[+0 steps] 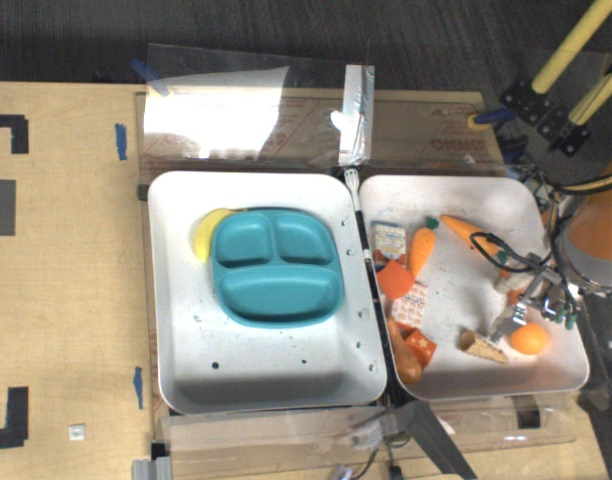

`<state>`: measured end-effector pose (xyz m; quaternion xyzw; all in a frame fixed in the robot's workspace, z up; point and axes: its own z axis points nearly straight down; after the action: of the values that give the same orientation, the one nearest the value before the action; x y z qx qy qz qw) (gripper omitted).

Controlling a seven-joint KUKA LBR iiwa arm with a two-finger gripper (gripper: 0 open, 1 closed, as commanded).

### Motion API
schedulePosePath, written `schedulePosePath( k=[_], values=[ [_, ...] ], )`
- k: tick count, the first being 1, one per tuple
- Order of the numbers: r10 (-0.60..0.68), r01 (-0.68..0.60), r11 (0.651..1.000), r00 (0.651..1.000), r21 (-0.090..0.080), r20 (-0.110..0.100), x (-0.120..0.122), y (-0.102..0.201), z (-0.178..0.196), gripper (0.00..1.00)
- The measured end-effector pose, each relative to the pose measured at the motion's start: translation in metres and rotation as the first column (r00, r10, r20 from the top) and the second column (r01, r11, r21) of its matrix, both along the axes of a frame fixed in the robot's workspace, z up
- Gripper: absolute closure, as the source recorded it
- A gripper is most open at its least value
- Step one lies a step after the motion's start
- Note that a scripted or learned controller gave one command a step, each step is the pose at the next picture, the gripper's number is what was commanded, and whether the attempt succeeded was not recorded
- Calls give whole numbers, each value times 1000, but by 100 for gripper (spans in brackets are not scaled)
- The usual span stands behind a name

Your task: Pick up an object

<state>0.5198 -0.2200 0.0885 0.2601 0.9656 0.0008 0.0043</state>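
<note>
The hand (518, 313) sits low in the right bin (491, 196), at the lower right of the frame, its metal tip just beside an orange ball (530, 340) and close above a tan wedge (483, 346). Wires and metal parts crowd it, so I cannot tell whether it is released or clenched, and nothing can be seen gripped in it.

Two white bins lie side by side on the worktop (66, 268). The left bin (176, 268) holds one teal tray (276, 265) with three compartments, and one yellow thing (203, 232) peeks from under the tray's left edge, mostly hidden.

In the right bin there are two carrots: one (462, 229) slanting near the top, one (421, 250) upright to its left. Along the bin's left wall lie a small white packet (389, 239), an orange round piece (395, 279), a red-and-white wrapper (410, 306) and a red-orange heap (410, 353), too jumbled to name.

The arm (594, 238) is cut off by the right edge.
</note>
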Motion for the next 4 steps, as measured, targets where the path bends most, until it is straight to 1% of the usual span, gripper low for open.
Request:
schedulePosePath(
  k=[1, 2, 3, 4],
  values=[
    [53, -53, 999, 999, -2, 1, 28, -3, 0, 0],
    [192, -192, 981, 981, -4, 1, 75, -3, -1, 0],
    [192, -192, 981, 981, -12, 15, 79, -4, 14, 100],
    [192, -192, 981, 981, -11, 13, 78, -4, 13, 0]
  ],
)
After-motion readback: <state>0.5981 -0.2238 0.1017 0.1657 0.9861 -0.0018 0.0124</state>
